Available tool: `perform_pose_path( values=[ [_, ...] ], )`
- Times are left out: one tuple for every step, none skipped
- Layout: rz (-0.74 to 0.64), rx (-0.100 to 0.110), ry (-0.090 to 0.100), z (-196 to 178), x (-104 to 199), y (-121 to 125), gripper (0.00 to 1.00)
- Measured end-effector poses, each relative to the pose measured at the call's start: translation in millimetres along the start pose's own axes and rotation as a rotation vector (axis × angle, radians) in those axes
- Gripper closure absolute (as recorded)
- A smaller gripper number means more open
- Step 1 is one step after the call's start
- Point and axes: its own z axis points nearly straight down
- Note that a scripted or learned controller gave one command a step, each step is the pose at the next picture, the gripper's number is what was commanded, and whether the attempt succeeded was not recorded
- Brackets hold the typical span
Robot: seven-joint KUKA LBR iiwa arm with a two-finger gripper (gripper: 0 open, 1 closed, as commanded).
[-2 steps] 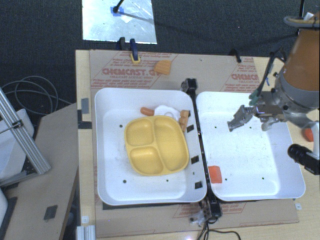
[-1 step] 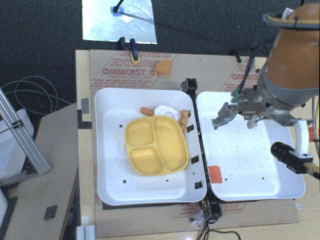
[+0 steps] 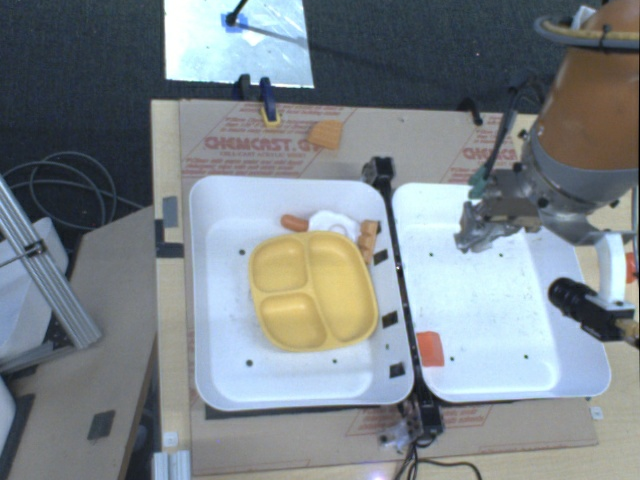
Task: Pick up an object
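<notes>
So the bench has 2 white bins side by side, left bin (image 3: 225,368) sitting center-left of the frame and right bin (image 3: 560,368) center-right, touching along a dark divider in the middle. The arm (image 3: 600,98) comes in from the upper right, big orange band above a grey wrist, and the gripper (image 3: 478,238) hangs over the upper-left part of the right bin, tips pointing down at the bin floor. Honestly can't tell how wide the claw is from this angle, it's just a dark grey lump and I don't see anything caught in it. Pickable stuff: a yellow divided tray (image 3: 312,293) with 3 compartments sits in the middle of the left bin, slightly rotated. Just above it near the top of that bin there's a small orange sausage-looking piece (image 3: 294,223), a white round thing (image 3: 333,226) partly tucked behind the tray's upper edge, and a little tan block (image 3: 369,236) beside the tray's upper-right corner. In the right bin there's 1 small orange-red block (image 3: 429,348) at the lower-left corner, well apart from the gripper. Outside the bins, an orange-tan piece (image 3: 325,134) lies on the cardboard (image 3: 250,148) at upper center, and a shiny foil sheet (image 3: 238,26) sits on the floor at the top of the frame.
</notes>
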Motion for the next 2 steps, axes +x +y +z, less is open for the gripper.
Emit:
perform_pose_path(
  values=[
    [0.008, -0.013, -0.002, -164.9, -45.2, 25.6, 1.00],
    [0.004, 0.003, -0.001, -156.2, -42.7, 24.4, 0.00]
  ],
)
